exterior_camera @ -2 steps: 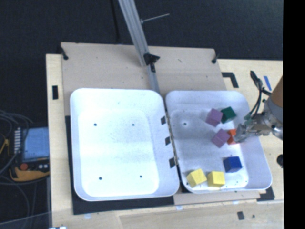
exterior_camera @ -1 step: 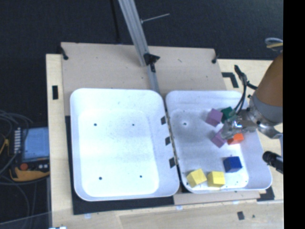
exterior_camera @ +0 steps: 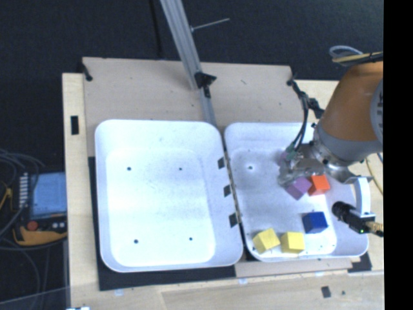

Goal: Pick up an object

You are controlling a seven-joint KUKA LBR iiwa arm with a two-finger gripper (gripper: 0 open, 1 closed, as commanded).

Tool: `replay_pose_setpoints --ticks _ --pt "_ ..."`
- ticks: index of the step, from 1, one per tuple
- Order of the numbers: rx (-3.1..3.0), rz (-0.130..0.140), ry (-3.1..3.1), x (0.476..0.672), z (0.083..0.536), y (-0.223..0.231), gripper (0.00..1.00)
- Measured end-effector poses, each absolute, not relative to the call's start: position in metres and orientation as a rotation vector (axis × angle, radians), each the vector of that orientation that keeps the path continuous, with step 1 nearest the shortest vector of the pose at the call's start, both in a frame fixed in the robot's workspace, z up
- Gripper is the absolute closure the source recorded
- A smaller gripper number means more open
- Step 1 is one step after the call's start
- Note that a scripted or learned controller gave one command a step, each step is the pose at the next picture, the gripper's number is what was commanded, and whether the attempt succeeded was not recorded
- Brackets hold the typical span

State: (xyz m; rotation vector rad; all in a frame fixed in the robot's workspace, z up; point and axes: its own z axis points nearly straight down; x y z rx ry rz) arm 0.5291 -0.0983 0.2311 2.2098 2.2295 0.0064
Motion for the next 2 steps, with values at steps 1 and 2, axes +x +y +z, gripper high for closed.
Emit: replay_pose_setpoints --ticks 1,2 --pt "2.211 0.005 2.232 0.523 0.241 -0.040 1.00" --pt "2.214 0.001 2.231 0.517 0.231 0.009 1.00"
